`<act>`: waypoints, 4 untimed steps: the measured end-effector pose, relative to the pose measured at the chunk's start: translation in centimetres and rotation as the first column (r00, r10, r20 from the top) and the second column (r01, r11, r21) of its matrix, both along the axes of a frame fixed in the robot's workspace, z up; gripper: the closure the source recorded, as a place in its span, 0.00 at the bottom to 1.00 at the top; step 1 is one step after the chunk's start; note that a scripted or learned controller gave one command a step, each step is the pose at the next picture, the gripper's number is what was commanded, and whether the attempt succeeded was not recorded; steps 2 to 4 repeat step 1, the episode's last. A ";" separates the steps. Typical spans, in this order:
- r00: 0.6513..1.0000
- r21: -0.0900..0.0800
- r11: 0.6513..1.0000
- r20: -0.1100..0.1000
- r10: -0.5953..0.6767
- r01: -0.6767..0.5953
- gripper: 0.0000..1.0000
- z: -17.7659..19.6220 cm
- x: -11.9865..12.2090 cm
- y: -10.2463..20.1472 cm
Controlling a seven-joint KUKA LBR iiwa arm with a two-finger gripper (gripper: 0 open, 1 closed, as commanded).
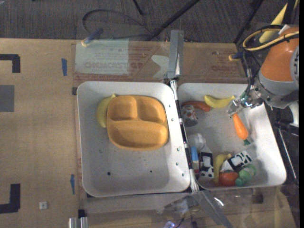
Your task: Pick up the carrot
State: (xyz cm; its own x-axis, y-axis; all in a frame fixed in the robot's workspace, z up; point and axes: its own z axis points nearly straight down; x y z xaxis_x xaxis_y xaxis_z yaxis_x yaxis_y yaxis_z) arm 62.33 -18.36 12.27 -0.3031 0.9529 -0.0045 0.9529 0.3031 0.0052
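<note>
The carrot (240, 127), orange with a green stub at its lower end, lies at a slant on the floor of the right bin (270, 141), near the right wall. My gripper (237, 106) hangs just above the carrot's upper tip, close to it or touching it. The grey arm with its orange band (280, 63) reaches in from the upper right. The carrot rests on the bin floor and looks unlifted.
A yellow banana (217, 101), a red pepper-like piece (197, 106) and a small jar (189, 114) lie left of the gripper. Cow-patterned cartons (241, 159), a tomato (228, 178) and a green item (246, 175) crowd the bin's front. The left bin (95, 165) holds an orange divided plate (137, 121) and another banana (102, 110).
</note>
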 end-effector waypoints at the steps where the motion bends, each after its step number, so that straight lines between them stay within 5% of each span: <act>1: 0.998 0.000 0.998 -0.001 0.066 -0.066 1.00 8.0 0.5 4.2; 4: 0.998 0.000 0.998 -0.001 0.066 -0.066 1.00 8.0 0.5 4.2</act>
